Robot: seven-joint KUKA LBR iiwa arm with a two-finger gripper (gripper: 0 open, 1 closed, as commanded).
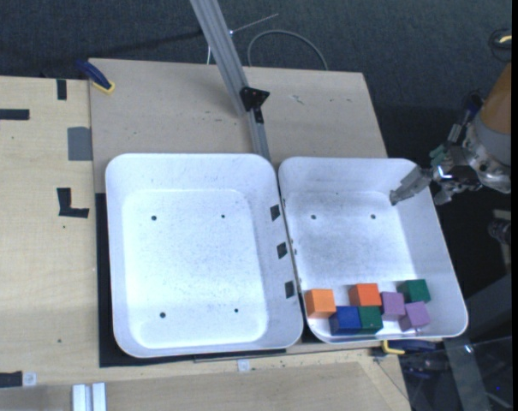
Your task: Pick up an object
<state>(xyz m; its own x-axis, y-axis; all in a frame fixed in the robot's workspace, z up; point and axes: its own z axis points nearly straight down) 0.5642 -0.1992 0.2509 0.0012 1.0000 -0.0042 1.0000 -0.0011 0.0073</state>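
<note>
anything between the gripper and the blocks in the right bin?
No. Camera view shows bare white bin floor between the gripper and the blocks.

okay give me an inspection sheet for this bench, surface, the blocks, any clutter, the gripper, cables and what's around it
Surface: wooden bench bearing two white bins side by side, left bin and right bin.
Job's things: small blocks clustered along the right bin's near edge: orange block, second orange block, blue block, green block, dark green block, two purple blocks.
Clutter: blue-and-yellow clamp at the bench's far left corner.
Gripper: gripper at the right bin's far right rim, apart from the blocks; nothing seen between the fingers.
Cables: thin looped wire beyond the bench.
Surroundings: slanted metal pole; dark floor.
</note>
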